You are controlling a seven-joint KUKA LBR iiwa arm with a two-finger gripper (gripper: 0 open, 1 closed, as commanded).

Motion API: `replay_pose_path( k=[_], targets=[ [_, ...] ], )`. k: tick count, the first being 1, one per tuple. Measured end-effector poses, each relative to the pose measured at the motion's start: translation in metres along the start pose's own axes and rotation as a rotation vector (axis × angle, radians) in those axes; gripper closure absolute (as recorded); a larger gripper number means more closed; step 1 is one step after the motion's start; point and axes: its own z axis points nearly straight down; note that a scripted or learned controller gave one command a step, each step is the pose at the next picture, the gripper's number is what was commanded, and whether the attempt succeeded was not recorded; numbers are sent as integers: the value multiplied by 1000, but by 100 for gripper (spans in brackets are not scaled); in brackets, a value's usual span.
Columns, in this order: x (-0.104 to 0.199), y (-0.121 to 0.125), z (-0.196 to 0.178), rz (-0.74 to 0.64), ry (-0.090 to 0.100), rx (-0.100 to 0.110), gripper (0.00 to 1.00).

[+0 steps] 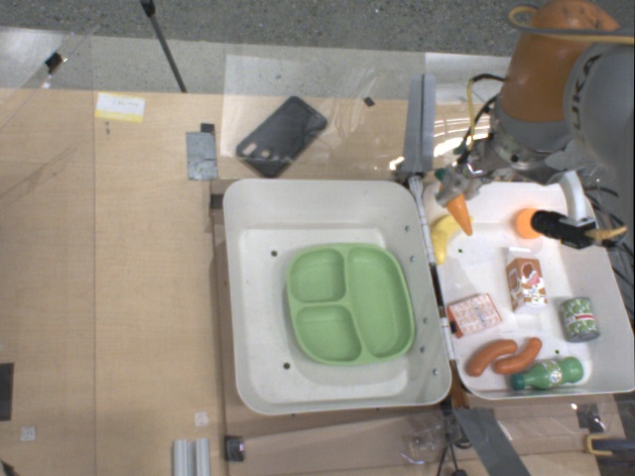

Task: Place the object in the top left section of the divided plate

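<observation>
A green divided plate point(349, 303) lies in the left white bin point(248, 266); its top left section point(317, 276) holds nothing. My gripper point(454, 186) hangs over the far left corner of the right bin point(605, 266), just right of the wall between the two bins. It is shut on a small orange carrot point(458, 213), which points down from between the fingers. The carrot is up and to the right of the plate, apart from it.
The right bin holds a yellow piece point(443, 229) beside the carrot, an orange ball point(525, 223), a small carton point(526, 281), a pink box point(474, 313), a green can point(578, 318), two sausages point(504, 355) and a green bottle point(546, 373). A black phone point(283, 135) lies behind the left bin.
</observation>
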Motion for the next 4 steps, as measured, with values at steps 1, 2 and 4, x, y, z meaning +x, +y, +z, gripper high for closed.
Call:
replay_pose_path(
  k=[1, 2, 4],
  targets=[
    [90, -53, -2, -43, -2, -14, 100],
    [198, -110, -16, -179, -1, -12, 100],
    [206, -94, -75, -629, -5, -16, 0]
  ],
)
